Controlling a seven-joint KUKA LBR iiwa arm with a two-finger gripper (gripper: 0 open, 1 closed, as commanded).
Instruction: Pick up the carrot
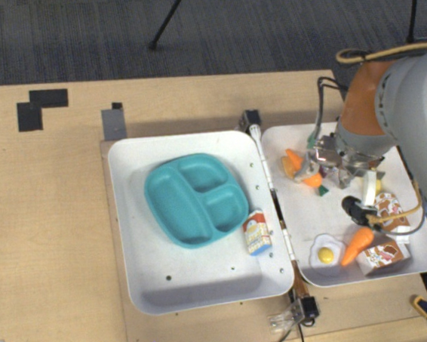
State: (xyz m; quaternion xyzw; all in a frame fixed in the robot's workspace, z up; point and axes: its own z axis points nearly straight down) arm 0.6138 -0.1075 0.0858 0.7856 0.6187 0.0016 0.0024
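Your arm (411, 100) enters from right edge, grey link bulking large, orange band just above wrist. Wrist angled down and leftward. End effector (332, 163) sits low, metal hardware facing left. Cable loops over top of arm. Your view here too cluttered to read grip state.

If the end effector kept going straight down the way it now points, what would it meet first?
Probably the small orange piece beside the end effector in the right bin, though depth is unclear; the carrot lies off that line.
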